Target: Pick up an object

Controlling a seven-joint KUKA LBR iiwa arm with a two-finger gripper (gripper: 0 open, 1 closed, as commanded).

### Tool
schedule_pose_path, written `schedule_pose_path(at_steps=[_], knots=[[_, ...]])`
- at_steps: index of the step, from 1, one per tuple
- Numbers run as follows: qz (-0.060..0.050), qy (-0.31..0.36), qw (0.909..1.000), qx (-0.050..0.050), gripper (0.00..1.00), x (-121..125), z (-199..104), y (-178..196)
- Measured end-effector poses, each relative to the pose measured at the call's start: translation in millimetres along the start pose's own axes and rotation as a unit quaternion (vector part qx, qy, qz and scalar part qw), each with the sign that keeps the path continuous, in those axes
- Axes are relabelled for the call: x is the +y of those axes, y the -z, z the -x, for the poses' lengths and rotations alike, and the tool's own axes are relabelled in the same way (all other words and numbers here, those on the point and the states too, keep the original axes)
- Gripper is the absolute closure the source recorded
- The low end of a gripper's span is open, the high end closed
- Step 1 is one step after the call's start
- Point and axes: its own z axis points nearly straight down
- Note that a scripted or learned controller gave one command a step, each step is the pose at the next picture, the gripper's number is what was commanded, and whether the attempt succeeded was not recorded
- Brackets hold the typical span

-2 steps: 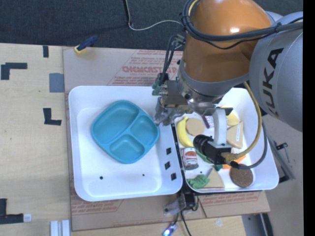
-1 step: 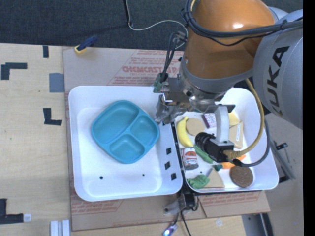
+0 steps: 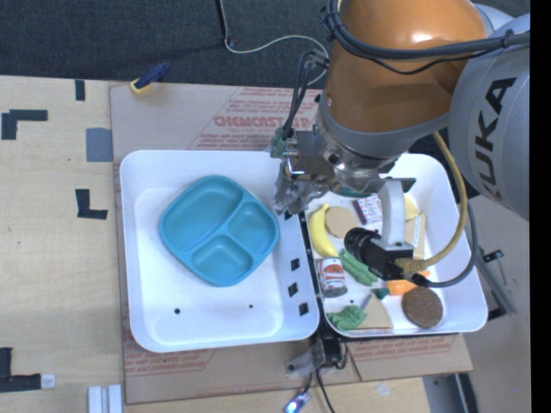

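Left bin [image 3: 138, 231]: holds a blue divided plate [image 3: 219, 229], tilted toward 2 o'clock
Cardboard [image 3: 172, 114]: under both bins; red print at 12 o'clock
Clip [image 3: 149, 77]: blue and yellow; at the cardboard's 11 o'clock corner
Cable [image 3: 219, 15]: thin; over dark floor at 12 o'clock

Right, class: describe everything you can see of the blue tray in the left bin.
The blue tray is a light blue, smooth plastic-looking dish with rounded corners and three compartments: one large, two smaller. It lies flat and right side up on the floor of the left bin, turned at an angle to the bin's walls. Nothing lies in it. Its right corner sits near the divider between bins.
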Motion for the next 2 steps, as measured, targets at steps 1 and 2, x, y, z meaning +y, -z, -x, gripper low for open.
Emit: schedule_pose_path(at_steps=[1,2], knots=[[-0.001,0.001,1.0,0.0,1.0,-0.1,-0.4,9.4],[-0.002,0.001,1.0,-0.001,1.0,-0.2,-0.8,18.8]])
